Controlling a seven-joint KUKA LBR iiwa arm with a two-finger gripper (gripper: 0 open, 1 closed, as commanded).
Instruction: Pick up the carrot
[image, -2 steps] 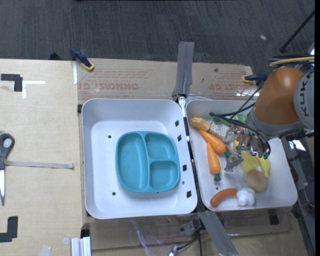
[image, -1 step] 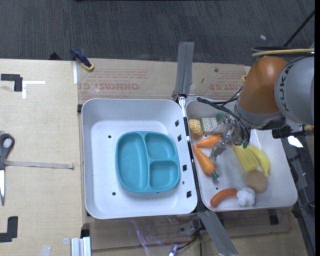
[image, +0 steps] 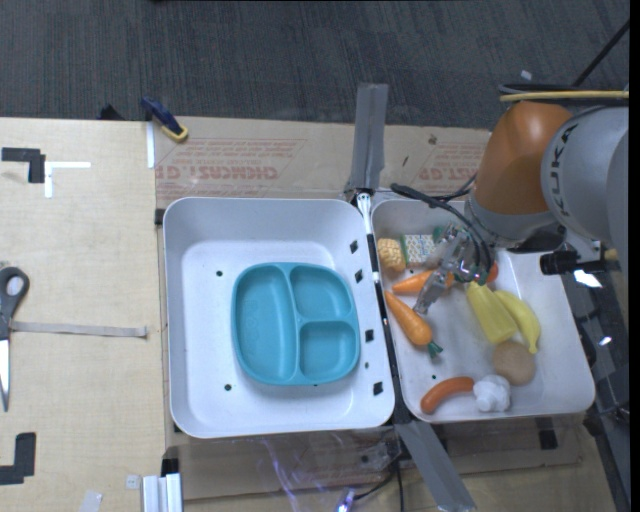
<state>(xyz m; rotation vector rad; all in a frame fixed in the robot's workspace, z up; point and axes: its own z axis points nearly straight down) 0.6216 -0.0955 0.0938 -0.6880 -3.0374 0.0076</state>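
Note:
A carrot (image: 409, 318) with a small green stem end lies in the right bin (image: 560, 395), close to its left wall and pointing toward the front right. A second, smaller orange piece (image: 411, 283) lies just behind it. My gripper (image: 438, 287) reaches down from the right over the bin's back left part. Its tip is just to the right of the smaller orange piece and just above the carrot's upper end. Nothing can be seen held in it.
Also in the right bin are a corn cob (image: 391, 257), a small packet (image: 418, 246), a banana (image: 506, 313), a brown egg-shaped thing (image: 514, 362), a sausage (image: 445, 394) and a white lump (image: 491, 394). The left bin (image: 190, 390) holds a teal divided plate (image: 297, 323).

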